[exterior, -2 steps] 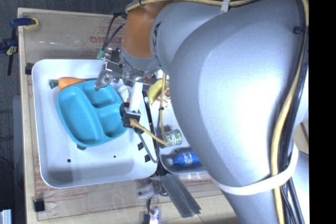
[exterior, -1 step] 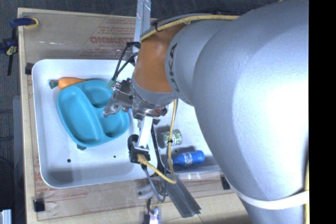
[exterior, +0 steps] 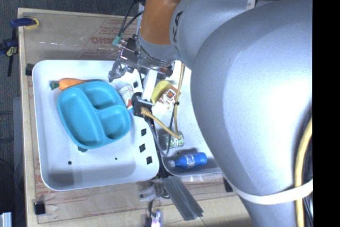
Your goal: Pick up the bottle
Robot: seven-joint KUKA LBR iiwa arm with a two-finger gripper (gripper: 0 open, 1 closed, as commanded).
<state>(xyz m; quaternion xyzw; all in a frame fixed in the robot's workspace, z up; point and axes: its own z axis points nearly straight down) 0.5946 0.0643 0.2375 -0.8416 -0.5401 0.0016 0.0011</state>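
Nearest me, the blue bottle (exterior: pixel 190 160) lies on its side in the white bin (exterior: pixel 178 171) next to the one that holds the blue divided tray (exterior: pixel 94 113), well off the tray's near right corner. It looks small, smooth and plastic, blue all over, and sits close under the arm's bulk. Nothing has hold of it, so I judge the pick barely started: approach, grasp and lift are all left. Farther back, the gripper (exterior: pixel 121 69) hangs just beyond the tray's far right corner, over the tray's own bin (exterior: pixel 79 167); I cannot tell how far it is open, and I see nothing held in it
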